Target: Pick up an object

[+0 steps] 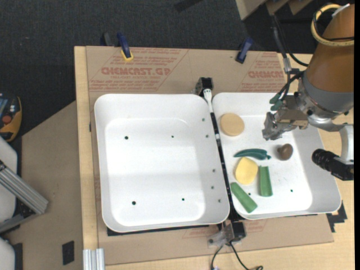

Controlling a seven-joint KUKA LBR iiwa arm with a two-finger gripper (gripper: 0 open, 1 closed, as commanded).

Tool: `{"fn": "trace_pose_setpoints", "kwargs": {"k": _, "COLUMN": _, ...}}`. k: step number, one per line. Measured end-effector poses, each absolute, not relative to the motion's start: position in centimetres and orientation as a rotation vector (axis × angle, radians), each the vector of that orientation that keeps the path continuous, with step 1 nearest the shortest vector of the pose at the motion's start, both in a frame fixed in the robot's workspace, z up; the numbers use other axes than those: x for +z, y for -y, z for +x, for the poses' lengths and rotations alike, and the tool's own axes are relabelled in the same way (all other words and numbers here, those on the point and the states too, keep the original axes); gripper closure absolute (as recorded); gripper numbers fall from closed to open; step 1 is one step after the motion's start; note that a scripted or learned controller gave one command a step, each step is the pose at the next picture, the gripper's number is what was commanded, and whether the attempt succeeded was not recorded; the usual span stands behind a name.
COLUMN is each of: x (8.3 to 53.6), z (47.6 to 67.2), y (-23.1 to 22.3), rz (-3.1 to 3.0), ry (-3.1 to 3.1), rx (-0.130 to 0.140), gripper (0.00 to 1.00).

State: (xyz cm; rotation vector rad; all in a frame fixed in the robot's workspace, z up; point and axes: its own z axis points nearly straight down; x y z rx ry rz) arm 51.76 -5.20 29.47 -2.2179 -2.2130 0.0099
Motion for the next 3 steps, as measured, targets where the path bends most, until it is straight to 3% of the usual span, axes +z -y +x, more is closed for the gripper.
{"fn": "trace_pose_setpoints", "kwargs": {"k": 1, "x": 38.1, "z": 54.1, "y": 1.4, "rz": -2.222, "ry": 2.232, "rx": -0.012, "gripper": 1.0}}
{"fn": "trace_pose_setpoints", "kwargs": {"k": 2, "x": 30.8, "z": 47.5, "y": 4.1, "rz": -2.221, "ry": 2.21, "rx": 0.012, "gripper": 1.0}}
{"fn": "trace_pose_setpoints", "kwargs": {"k": 3, "x": 29.0, "z": 50.3, "y": -2.3, "rz": -2.212, "ry": 2.226, "rx": 0.002, "gripper": 1.0}}
